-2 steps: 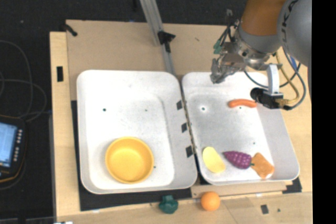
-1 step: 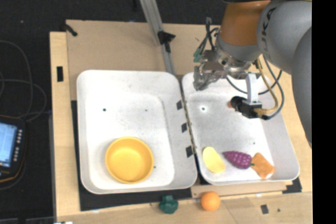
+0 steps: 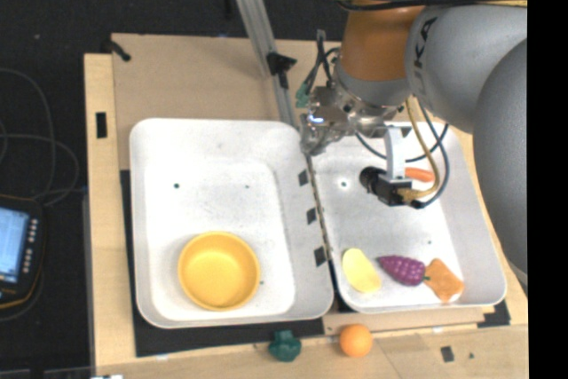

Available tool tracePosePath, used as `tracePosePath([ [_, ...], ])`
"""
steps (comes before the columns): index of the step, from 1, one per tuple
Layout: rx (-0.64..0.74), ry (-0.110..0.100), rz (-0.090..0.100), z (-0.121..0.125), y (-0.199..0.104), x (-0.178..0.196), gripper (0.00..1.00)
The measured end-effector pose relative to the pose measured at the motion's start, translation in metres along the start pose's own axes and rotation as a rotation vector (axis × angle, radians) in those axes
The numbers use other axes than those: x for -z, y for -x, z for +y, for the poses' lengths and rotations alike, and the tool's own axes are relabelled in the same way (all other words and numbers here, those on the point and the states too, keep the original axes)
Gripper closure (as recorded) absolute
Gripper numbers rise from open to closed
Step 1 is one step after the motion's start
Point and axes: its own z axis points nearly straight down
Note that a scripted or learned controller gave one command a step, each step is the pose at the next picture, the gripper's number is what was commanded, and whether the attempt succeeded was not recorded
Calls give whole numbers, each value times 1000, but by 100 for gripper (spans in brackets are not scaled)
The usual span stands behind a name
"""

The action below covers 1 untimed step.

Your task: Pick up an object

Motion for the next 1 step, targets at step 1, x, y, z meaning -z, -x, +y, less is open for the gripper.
tracePosePath([
  [1, -1, -2, -2, -23, -43, -10, 100],
])
